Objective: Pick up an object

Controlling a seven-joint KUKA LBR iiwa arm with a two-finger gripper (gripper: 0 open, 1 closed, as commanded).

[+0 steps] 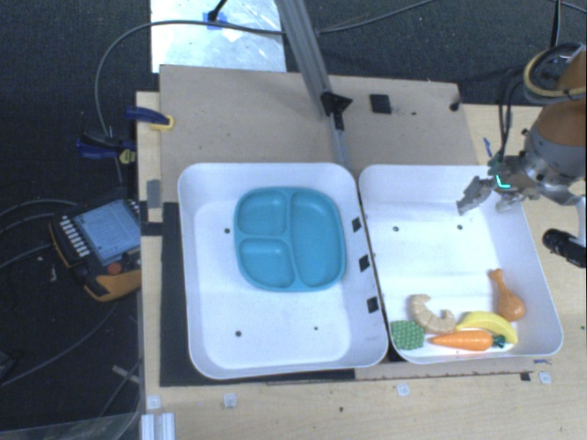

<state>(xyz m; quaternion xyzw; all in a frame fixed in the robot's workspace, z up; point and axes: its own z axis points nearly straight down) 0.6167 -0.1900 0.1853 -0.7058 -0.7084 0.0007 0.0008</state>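
My gripper hangs over the far right part of the right bin, open, with nothing between its fingers. Toy food lies bunched in that bin's near right corner, well below the gripper: a brown drumstick, a yellow banana, an orange carrot, a beige curled piece and a green piece. A blue divided plate rests in the left bin.
A grey pole slants across the back of the bench down to the seam between the bins. Blue clamps and a small handheld device lie off the bench's left edge. Cables trail over the dark floor.
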